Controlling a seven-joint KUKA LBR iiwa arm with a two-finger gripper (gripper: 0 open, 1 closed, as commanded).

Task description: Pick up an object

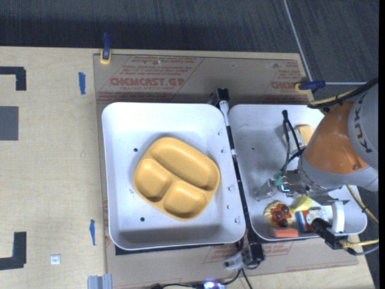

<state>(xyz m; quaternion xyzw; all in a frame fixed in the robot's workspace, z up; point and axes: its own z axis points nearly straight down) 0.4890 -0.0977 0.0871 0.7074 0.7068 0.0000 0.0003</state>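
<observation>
My gripper (278, 185) hangs low over the right bin (255, 137), near its front half, with the orange-banded wrist above it. Just in front of it lie several small things: a red and orange toy (278, 214), a yellow piece (304, 203), a flat red-orange piece (287, 233) and a small blue and red item (304, 220). None of them is visibly in the gripper. A pale orange object (304, 132) sits at the back of the same bin, partly hidden by the arm.
A large yellow three-compartment dish (175, 177) lies in the left bin (120, 161). A dark divider (231, 155) runs between the two bins. A thin black curved piece (287, 128) stands at the back of the right bin.
</observation>
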